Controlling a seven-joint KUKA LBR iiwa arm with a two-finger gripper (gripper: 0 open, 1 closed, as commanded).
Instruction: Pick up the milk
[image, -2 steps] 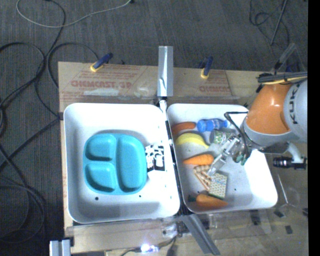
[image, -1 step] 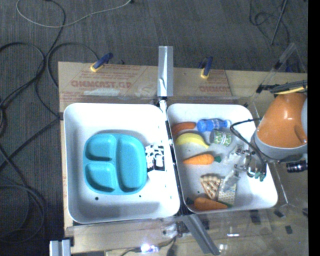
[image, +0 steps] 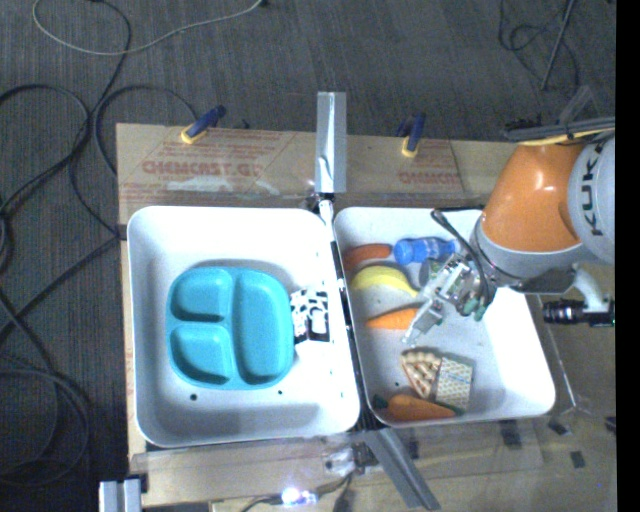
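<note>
The milk (image: 310, 313) is a small carton with black and white patches. It lies in the left bin (image: 150, 400), against that bin's right wall and just right of the blue divided plate (image: 232, 325). My gripper (image: 433, 308) hangs over the middle of the right bin (image: 520, 395), above an orange carrot-like piece (image: 392, 320) and apart from the milk. Its fingers point down and to the left and stand open, with nothing between them.
The right bin holds a blue bottle (image: 420, 248), a yellow fruit (image: 381, 280), a red-orange sausage shape (image: 367, 254), a waffle-patterned piece (image: 437, 375) and an orange carrot (image: 420, 407). A ridge (image: 343, 330) separates the bins.
</note>
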